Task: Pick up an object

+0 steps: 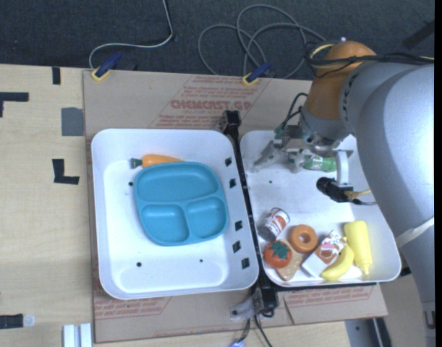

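With nothing seen betw. the fingers, looks like task not yet done. Gripper (278, 152) sits low at 12 o'clock of right bin (316, 283), arm (394, 129) reaching in from 3 o'clock. Fingers apart, metal tips splayed toward 9 o'clock, clamped on nothing. Green item (320, 163) just beside gripper at its 3 o'clock, partly hidden, can't tell what. Candidates heaped at 6 o'clock of same bin, well apart from gripper: can (275, 223), donut (303, 238), strawberry (278, 254), banana (352, 251), small box (329, 249). Left bin (105, 215) holds blue tray (180, 202), orange item (157, 160) at tray's 11 o'clock, poss. carrot. Left to do, prob.: close on sth, lift clear. No grasp, no lift so far.
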{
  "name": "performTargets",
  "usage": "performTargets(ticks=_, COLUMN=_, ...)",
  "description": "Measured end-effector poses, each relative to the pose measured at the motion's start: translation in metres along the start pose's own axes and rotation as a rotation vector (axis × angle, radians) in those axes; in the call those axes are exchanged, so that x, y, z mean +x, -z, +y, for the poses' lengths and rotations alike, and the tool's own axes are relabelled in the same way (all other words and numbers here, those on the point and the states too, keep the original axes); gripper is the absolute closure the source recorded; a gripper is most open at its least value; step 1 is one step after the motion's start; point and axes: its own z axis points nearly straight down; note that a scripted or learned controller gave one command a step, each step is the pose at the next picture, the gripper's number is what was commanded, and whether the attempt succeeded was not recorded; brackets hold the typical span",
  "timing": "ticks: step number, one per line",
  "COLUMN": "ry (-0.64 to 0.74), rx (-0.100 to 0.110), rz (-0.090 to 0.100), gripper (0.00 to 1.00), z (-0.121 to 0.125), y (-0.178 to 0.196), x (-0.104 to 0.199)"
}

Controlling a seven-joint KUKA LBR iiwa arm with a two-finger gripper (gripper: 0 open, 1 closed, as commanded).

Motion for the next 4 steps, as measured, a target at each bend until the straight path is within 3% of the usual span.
performTargets(ticks=1, ry=0.001, rx=-0.002, rz=0.000, gripper=0.00, z=0.001, y=0.000, x=-0.017)
performTargets(ticks=2, ry=0.000, rx=-0.022, rz=-0.008, gripper=0.00, z=-0.119, y=0.000, x=-0.014)
performTargets(ticks=3, ry=0.002, rx=-0.025, rz=-0.010, gripper=0.00, z=-0.005, y=0.080, x=-0.088)
performTargets(ticks=4, ry=0.002, rx=-0.029, rz=-0.011, gripper=0.00, z=-0.076, y=0.041, x=-0.073)
